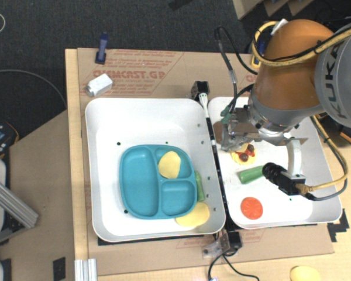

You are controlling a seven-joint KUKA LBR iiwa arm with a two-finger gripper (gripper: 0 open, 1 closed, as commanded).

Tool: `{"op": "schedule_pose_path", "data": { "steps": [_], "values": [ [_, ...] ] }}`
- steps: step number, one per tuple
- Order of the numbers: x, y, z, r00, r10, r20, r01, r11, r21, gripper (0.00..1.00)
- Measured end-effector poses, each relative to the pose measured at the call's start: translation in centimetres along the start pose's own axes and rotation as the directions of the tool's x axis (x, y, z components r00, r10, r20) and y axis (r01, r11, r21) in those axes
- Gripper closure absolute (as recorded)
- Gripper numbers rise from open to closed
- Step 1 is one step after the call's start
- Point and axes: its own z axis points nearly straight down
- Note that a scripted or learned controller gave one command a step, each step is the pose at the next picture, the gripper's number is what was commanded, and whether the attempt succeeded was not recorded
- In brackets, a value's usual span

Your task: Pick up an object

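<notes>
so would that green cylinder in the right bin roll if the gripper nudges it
Probably. The green cylinder looks round and smooth and lies on its side on the flat bin floor, so a sideways push would likely roll it. It looks small and light, so it may skid too.

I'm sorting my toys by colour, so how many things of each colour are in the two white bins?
Blue: 1, the divided plate
Yellow: 2, a piece on the plate and a piece beside the plate
Green: 1, the long piece
Orange-red: 1, the round piece
Red and yellow: 1, a small thing under the hand
Total: 6
</notes>
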Motion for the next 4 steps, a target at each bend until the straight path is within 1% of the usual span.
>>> {"op": "schedule_pose_path", "data": {
  "steps": [1,2,3,4],
  "values": [
    [7.2,-0.9,-6.3,1.0,-0.016,-0.006,0.016,1.0,-0.014,1.0],
    [6.8,-0.9,-7.0,1.0,-0.007,-0.003,0.007,1.0,-0.011,1.0],
    [13.2,-4.8,-18.0,1.0,-0.018,-0.01,0.018,1.0,-0.021,1.0],
    [12.9,-4.7,-18.4,1.0,-0.011,-0.004,0.011,1.0,-0.012,1.0]
  ]
}}
